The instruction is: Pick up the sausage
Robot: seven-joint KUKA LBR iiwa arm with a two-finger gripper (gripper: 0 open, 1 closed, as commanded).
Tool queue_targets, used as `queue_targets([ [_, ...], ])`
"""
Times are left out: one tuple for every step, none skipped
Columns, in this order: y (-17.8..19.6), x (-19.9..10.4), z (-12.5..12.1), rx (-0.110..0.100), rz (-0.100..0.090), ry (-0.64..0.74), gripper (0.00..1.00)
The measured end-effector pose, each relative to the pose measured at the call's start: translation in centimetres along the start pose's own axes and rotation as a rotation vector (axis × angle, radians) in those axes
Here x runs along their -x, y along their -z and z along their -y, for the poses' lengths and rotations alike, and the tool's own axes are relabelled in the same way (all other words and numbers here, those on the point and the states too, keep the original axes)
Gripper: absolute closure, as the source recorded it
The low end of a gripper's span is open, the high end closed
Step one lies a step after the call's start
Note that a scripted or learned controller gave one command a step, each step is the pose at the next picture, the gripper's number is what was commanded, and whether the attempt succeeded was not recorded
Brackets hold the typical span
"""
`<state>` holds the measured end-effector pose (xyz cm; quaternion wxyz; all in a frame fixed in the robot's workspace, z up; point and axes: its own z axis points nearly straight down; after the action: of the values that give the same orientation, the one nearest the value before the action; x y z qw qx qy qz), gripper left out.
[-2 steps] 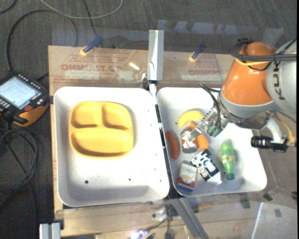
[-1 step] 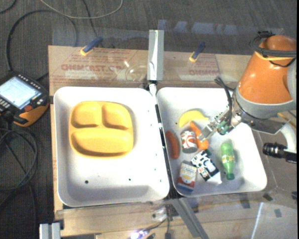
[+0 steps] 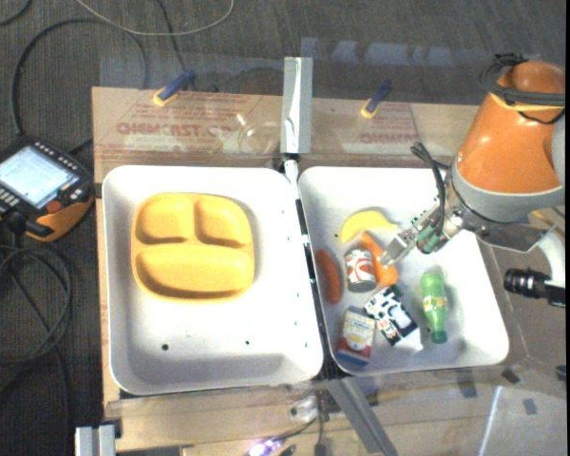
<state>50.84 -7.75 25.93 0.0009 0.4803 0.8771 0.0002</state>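
Note:
The sausage, a reddish-brown link, lies lengthwise along the left wall of the right bin. My gripper reaches in from the right and hangs low over the middle of that bin, above an orange piece and beside a red and white can. It is a short way to the right of the sausage, with the can between them. Nothing of the sausage is at the gripper's tip.
A yellow banana-shaped piece lies behind the gripper. A green bottle, a black and white carton and a small box lie toward the bin's front. A yellow divided plate sits in the left bin.

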Motion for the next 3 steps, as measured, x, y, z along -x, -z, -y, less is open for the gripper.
queue_targets([
  [5.5,2.3,-1.8,-0.001,0.003,0.194,1.00],
  [5.8,0.3,1.9,0.000,0.000,0.160,1.00],
  [5.7,-5.5,-3.1,-0.001,-0.001,0.150,1.00],
])
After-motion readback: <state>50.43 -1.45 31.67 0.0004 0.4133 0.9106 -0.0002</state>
